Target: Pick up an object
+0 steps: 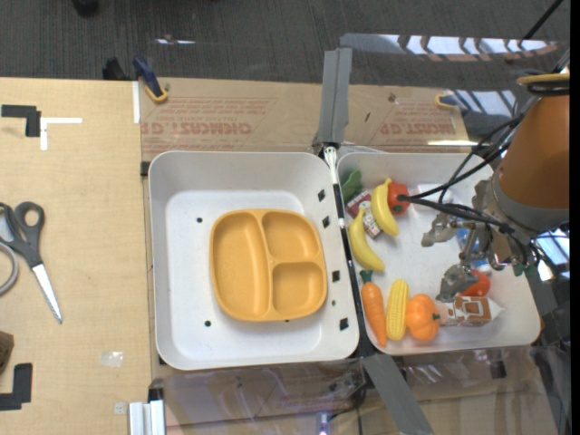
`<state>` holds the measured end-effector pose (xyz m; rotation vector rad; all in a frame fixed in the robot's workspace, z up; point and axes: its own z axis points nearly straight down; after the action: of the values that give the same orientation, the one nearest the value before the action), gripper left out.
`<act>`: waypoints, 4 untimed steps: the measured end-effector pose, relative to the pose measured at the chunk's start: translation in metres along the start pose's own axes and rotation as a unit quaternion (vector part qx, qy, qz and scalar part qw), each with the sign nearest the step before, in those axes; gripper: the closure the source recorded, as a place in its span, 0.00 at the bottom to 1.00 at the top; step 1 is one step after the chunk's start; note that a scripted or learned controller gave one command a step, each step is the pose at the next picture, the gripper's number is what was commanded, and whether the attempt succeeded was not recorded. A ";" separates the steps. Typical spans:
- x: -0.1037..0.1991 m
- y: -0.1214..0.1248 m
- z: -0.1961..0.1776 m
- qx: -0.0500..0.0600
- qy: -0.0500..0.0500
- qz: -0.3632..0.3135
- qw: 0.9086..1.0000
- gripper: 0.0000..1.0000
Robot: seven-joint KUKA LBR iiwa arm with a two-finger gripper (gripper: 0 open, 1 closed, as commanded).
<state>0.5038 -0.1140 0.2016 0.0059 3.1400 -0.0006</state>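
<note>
1. The gripper (458,261) hangs low over the right bin (412,256), so the approach looks to be in hand; no toy sits between its fingers, which seem spread, though cables blur that.
2. Nearest it lie a small carton (471,311) and a red piece (478,285), likely targets.
3. Next it must drop straight and close.
4. An orange (420,318), corn (396,308), a carrot (373,313) and two bananas (367,243) crowd nearby.
5. The left bin (181,270) holds a yellow divided plate (268,264).
</note>
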 end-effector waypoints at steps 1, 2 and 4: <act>-0.103 -0.020 0.099 0.000 -0.001 0.056 0.998 0.00; -0.112 0.006 0.112 0.001 0.008 0.146 0.989 0.00; -0.097 -0.084 0.107 0.000 -0.003 0.270 0.963 0.00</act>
<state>0.6003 -0.1981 0.0950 0.8527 3.0162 -0.0012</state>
